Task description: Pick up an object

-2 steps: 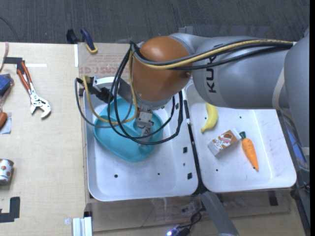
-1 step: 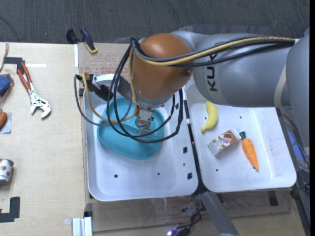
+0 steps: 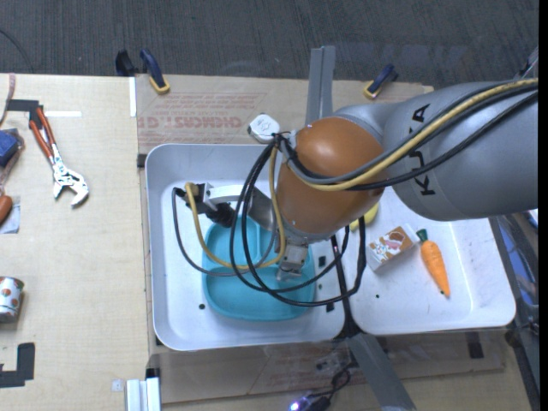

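Note:
A blue shallow dish lies in the left bin, toward its front right. My gripper hangs low over the dish's right part, mostly hidden under the orange wrist band and looping cables. In the right bin a small brown-and-white carton lies beside an orange toy carrot. A bit of something yellow peeks out from under the arm at that bin's left edge.
The arm spans the right bin's back half and the divider between the bins. On the bench to the left lie a red-handled wrench and a small can. Clamps stand along the back edge.

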`<state>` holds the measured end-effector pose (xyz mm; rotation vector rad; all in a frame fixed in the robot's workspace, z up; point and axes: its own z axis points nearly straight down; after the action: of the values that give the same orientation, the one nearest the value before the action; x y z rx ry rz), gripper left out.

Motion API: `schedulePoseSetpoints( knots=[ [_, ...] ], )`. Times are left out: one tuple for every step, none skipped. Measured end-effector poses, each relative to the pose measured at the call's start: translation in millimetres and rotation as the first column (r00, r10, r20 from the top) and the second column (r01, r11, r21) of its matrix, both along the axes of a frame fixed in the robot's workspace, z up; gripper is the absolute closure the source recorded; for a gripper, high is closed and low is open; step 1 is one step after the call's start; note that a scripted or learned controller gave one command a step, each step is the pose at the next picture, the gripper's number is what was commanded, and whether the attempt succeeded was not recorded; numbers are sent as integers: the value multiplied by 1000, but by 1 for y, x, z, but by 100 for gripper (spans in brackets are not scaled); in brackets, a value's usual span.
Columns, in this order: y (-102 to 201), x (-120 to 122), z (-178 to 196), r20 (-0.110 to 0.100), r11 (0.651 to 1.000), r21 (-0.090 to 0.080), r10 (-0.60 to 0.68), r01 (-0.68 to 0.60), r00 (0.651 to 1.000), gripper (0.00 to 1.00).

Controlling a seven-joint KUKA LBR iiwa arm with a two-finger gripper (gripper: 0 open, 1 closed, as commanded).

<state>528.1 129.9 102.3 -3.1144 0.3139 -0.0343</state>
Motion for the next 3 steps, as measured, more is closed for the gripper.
schedulePoseSetpoints(
  knots=[
    [80, 18, 119, -25, 1000, -5, -4, 4, 1000, 100],
    [7, -30, -10, -24, 999, -8, -45, 45, 999, 100],
    [50, 81, 11, -26, 1000, -5, -8, 8, 1000, 100]
  ],
)
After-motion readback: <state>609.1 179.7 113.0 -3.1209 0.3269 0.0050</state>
